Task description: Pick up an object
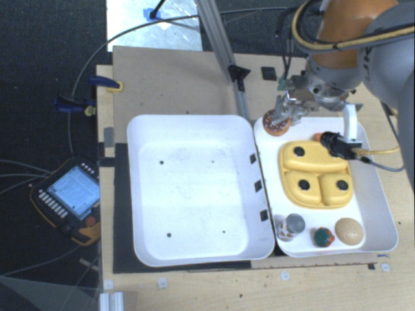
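1. The gripper point(283, 113) hung over the far left corner of the right bin point(382, 222), right at a small brown disc point(276, 126).
2. Its state could not be told.
3. A yellow tray point(316, 173) lay mid-bin.
4. A grey cup point(295, 224), green ball point(323, 237) and tan ball point(349, 230) sat along the near edge.
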